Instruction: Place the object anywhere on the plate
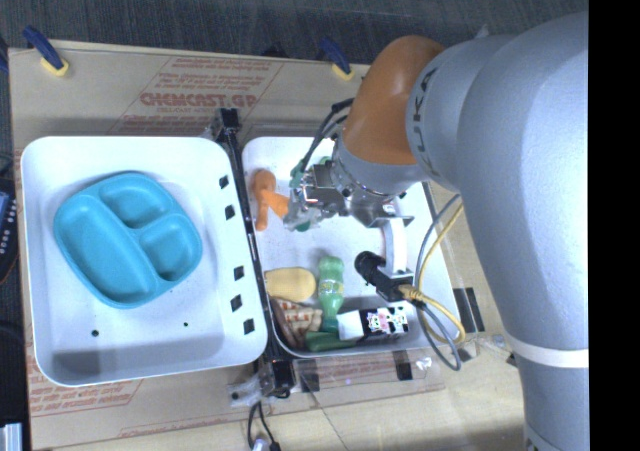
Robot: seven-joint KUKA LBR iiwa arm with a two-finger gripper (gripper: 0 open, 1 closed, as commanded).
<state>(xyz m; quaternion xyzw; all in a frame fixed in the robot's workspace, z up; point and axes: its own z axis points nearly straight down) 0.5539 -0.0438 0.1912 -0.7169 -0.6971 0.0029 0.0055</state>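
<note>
Orange carrot-like object lies in the right bin, just beside the end effector, whose opening cannot be told. It should be gripped squarely, then carried to the blue plate.

Colours, going round: the divided plate is a flat sky blue, sitting in a plain white bin. Arm is grey with an orange band. In the other white bin there's an orange carrot-looking thing, a pale yellow lump, a light green bottle and a white box with black print. Counter is tan cardboard with red lettering, blue clamps on it.
</note>
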